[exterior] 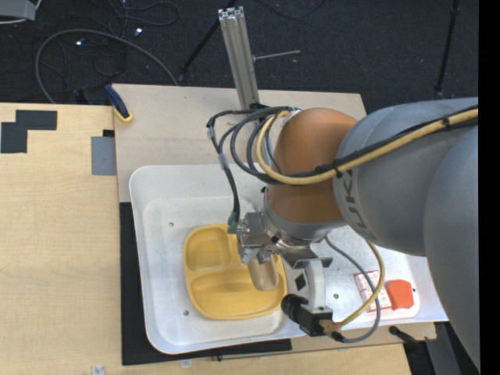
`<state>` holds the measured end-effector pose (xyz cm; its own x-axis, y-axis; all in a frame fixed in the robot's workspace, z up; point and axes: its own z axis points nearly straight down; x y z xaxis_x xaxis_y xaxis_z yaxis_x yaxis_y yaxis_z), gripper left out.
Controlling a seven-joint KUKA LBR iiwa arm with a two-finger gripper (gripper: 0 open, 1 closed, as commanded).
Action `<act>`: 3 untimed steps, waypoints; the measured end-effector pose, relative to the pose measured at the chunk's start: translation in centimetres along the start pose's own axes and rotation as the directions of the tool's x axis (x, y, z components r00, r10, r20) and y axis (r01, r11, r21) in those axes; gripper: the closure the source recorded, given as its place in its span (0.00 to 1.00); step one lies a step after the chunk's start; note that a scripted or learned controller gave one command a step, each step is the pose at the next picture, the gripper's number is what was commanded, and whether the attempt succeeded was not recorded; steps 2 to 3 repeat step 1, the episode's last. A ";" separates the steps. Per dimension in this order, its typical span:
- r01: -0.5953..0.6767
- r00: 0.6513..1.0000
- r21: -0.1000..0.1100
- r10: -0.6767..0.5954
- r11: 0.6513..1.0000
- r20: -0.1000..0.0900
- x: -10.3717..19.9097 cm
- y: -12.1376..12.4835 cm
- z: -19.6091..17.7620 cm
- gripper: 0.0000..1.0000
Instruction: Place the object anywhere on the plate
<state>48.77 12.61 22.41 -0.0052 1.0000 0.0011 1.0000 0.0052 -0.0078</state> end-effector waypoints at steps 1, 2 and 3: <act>-0.004 1.000 -0.002 0.004 1.000 0.002 -0.2 0.1 0.0 0.00; -0.004 1.000 -0.002 0.004 1.000 0.002 -0.2 0.1 0.0 0.00; -0.004 1.000 -0.002 0.004 1.000 0.002 -0.2 0.1 0.0 0.00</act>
